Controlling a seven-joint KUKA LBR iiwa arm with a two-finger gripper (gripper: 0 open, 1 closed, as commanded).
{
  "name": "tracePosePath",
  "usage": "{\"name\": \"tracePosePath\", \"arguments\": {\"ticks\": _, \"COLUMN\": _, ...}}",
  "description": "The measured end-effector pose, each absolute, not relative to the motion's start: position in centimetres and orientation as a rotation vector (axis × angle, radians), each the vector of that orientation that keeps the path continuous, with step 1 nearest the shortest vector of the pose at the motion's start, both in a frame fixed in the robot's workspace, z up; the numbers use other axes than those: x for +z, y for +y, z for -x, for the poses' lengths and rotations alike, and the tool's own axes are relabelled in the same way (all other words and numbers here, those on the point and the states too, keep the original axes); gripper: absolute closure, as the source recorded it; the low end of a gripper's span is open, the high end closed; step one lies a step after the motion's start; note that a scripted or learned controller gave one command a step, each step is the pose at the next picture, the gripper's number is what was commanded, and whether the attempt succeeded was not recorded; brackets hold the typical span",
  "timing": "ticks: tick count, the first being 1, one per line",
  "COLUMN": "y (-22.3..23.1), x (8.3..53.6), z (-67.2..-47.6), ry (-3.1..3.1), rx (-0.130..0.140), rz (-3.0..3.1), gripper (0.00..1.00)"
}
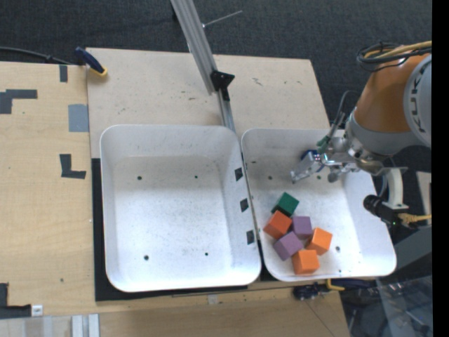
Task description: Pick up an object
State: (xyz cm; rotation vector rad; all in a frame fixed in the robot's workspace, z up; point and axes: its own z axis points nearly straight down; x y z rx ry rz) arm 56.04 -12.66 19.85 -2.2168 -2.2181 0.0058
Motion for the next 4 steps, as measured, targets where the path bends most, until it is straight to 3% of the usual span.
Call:
{"name": "tracePosePath", "arguments": {"ticks": 1, "y": -12.7, "x": 20.1, "z": -56.2, "ry": -2.223, "rx": 0.002, "rz": 2.218, "gripper": 0.00}}
{"name": "tracePosePath", "arguments": {"ticks": 3, "y": -12.3, "x": 9.4, "z": -55.6, "ry": -2.220, "rx": 0.000, "rz": 2.220, "gripper": 0.00}}
{"name": "tracePosePath", "arguments": {"ticks": 4, "y": -12.2, "x": 9.4, "z": -55.7, "ry": -2.223, "rx": -0.003, "rz": 2.220, "gripper": 0.00}}
